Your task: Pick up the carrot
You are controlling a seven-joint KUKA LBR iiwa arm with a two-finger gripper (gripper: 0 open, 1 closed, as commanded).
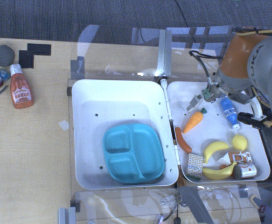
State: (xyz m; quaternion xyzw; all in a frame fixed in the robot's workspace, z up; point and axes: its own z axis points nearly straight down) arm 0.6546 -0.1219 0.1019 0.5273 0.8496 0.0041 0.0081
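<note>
Bottom of right bin (pixel 266 171) sits nearest the cam, w/ two bananas (pixel 217 160), a lemon (pixel 240 142), a small can (pixel 244 171) and a packet (pixel 194 165) crowded together; a hot dog (pixel 183 139) lies along the divider; left bin (pixel 80 125) has a blue tray (pixel 133 153). Carrot (pixel 193 121) lies mid right bin, tilted, green top pointing up-right toward the gripper (pixel 202 99); gripper hangs just above and beside that leafy end, fingers look spread, nothing between them. A blue bottle (pixel 228 111) lies near the wrist. Risks, as I judge them: fingers are near the thin top end, not the body, so closing could pinch only the greens or nudge the carrot toward the hot dog; carrot's taper may let it squirt out; descent could also clip the bottle.
</note>
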